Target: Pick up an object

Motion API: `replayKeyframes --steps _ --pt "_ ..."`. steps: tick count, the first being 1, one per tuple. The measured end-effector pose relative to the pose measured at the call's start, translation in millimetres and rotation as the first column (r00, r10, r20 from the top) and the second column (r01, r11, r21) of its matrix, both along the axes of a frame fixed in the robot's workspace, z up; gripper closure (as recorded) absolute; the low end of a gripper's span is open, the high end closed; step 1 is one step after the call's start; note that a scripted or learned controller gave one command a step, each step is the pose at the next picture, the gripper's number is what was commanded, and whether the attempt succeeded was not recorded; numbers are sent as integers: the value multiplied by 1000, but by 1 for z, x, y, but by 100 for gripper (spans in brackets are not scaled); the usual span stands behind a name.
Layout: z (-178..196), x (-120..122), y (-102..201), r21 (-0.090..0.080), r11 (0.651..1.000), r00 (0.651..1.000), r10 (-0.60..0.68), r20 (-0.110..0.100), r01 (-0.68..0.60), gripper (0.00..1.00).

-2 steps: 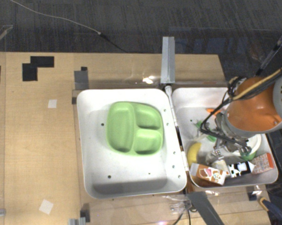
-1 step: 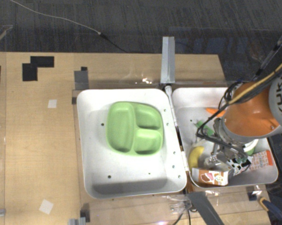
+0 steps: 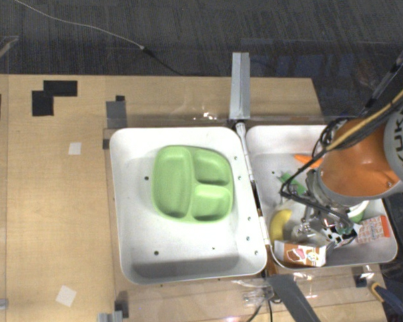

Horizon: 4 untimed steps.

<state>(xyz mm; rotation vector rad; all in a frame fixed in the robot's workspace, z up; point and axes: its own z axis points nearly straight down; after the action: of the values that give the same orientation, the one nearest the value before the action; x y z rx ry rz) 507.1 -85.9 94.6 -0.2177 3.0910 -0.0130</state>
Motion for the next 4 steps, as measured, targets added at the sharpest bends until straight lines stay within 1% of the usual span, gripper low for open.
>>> replayKeyframes --steps 1,2,3,4 --pt "-4 77 -1 4 1000 1000 11 -26 -11 0" --pt "-3 39 -8 2 993 993 115 -21 -115 0" --pt "-2 24 3 1 999 999 39 -18 -39 0" --pt "-2 26 3 3 1000 1000 18 -22 -18 0"
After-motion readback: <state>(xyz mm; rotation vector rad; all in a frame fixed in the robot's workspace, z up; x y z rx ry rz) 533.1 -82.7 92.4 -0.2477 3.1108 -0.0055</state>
